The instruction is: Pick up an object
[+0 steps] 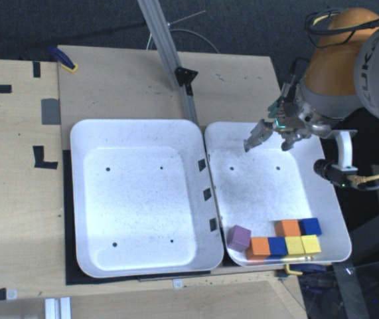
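Claw: my gripper (269,138) hangs over the far end of the right bin (259,185), its two fingers spread apart with nothing between them.
Claw attitude: the fingers point down and slightly toward the left bin (139,198); one tip sits nearer the divider between the bins, the other nearer the right bin's outer wall.
Wrist and arm: my wrist rises up and away from the right bin's far right corner into the orange band (338,45); the arm comes in from beyond that bin's outer side.
Target location: the blocks lie at the near end of the right bin, well apart from my claw, packed against its near wall.
Block layout: the purple block (240,236) stands alone at the near left corner of the right bin; just beside it run an orange block (260,246), a blue block (277,245) and two yellow blocks (303,245), with another orange block (287,228) and another blue block (310,226) behind them.
Handling estimate: I judge these small cubes to be light, stiff and not fragile; flat faces should seat well against my pads.
Grasp point: I judge the purple block the best candidate, since its opposite side faces look free; the packed row leaves little room for a finger.
Risk: a fingertip landing on a neighbour could push the row instead of closing on one cube.
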You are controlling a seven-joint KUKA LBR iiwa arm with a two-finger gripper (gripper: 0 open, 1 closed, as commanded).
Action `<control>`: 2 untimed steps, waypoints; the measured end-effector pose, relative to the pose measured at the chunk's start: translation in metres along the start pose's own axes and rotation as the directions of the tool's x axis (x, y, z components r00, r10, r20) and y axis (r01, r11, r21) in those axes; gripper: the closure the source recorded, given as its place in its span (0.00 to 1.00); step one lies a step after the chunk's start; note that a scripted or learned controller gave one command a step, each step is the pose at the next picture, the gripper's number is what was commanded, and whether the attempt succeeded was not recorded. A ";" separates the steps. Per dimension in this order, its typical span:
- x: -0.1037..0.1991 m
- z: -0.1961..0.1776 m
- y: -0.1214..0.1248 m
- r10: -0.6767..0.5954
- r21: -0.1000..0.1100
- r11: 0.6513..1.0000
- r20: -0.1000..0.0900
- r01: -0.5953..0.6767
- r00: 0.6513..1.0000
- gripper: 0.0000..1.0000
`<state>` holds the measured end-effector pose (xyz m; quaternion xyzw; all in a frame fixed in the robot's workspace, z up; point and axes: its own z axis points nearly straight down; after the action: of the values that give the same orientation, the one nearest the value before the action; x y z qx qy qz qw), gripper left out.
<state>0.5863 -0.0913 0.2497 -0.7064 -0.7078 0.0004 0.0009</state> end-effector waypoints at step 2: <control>0.002 0.162 0.036 0.000 0.006 1.000 0.001 0.000 1.000 0.00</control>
<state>0.6216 -0.0892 0.0876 -0.7065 -0.7077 0.0029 0.0025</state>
